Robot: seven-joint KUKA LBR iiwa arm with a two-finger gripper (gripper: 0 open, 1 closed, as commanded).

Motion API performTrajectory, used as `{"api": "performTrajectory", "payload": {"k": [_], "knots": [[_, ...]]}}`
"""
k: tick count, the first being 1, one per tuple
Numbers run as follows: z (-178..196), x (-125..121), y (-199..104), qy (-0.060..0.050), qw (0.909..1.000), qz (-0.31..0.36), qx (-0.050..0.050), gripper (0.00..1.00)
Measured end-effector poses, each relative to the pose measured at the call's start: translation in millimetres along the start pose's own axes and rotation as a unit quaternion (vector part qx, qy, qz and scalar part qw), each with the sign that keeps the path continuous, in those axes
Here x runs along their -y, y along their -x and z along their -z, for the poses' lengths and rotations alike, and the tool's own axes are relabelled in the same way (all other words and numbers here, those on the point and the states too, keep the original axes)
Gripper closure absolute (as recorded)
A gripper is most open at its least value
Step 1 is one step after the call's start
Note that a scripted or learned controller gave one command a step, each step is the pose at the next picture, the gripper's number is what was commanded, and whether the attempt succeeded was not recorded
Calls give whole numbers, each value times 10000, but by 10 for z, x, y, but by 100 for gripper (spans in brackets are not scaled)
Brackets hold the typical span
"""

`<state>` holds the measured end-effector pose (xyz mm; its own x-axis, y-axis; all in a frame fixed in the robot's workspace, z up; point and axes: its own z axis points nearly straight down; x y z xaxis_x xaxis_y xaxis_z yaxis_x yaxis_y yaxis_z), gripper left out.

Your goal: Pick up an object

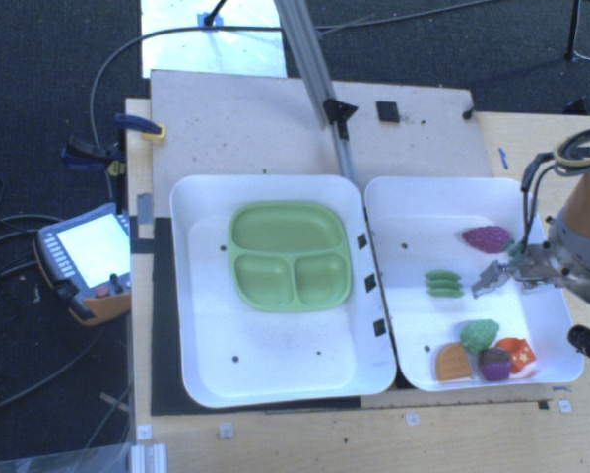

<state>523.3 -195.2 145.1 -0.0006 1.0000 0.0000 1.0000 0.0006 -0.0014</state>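
Bench (275,116): pale board, speckled, on dark carpet with loose cables.
Left bin (206,363): held a green divided plate (291,254).
Right bin (413,215): purple grapes (486,236), green pea pod (443,283), toy foods clustered at near corner.
Gripper (493,277): fingers spread, holding nothing, beside pea pod.

left bin (206,363): divided plate (291,256) at far centre | right bin (413,264): pea pod (443,283) centre, grapes (486,236) far right, toy foods (484,351) near right
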Motion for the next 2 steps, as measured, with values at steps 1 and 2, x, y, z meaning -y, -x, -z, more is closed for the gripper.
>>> {"api": "performTrajectory", "payload": {"k": [1, 2], "knots": [[-591, 3, 5, 32, 10000, -1, 6, 0], [-577, -19, 12, 36, 10000, 0, 7, 0]]}}
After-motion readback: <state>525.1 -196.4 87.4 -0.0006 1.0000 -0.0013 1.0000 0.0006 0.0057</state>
